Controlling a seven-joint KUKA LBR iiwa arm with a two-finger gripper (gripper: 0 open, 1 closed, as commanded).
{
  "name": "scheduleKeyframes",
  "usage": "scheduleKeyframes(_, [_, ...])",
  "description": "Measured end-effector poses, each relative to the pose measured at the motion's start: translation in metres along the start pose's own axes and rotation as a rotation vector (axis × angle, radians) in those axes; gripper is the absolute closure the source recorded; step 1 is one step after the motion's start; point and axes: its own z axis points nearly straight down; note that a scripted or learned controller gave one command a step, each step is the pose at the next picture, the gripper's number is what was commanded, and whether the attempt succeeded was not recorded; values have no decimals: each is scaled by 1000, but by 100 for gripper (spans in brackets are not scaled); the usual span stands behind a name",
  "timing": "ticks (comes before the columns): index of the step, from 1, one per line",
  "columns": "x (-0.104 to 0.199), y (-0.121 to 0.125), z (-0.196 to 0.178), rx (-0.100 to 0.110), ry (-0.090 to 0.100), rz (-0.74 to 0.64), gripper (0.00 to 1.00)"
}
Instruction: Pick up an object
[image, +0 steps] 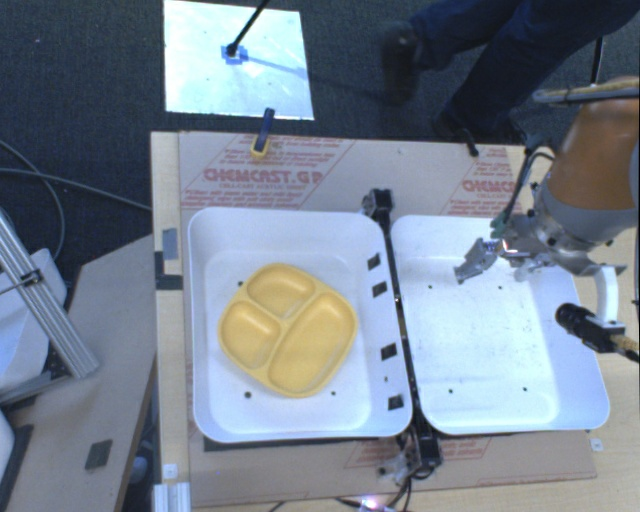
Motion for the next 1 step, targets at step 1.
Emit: scheduleKeyframes(1, [-55, -79, 109, 12, 2, 9, 0])
